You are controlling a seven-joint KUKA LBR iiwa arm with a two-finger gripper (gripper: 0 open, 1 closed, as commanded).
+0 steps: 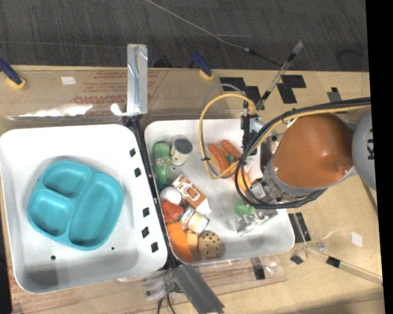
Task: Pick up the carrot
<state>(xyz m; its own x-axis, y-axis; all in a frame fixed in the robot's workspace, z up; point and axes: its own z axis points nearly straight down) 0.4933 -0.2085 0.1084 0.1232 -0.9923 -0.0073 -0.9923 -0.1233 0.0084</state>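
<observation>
Carrot (218, 156) lies in right bin (284, 237); likely light, stiff, smooth — grasp mid-length. Gripper (253, 216) state: cannot tell.

The desk (352, 97) is tan, cardboard-like, with printed lettering and black tape marks. Two shallow white bins sit directly on it, side by side: the right bin (284, 237) lies under the claw (252, 217), the left bin (13, 197) well off to its left.
</observation>
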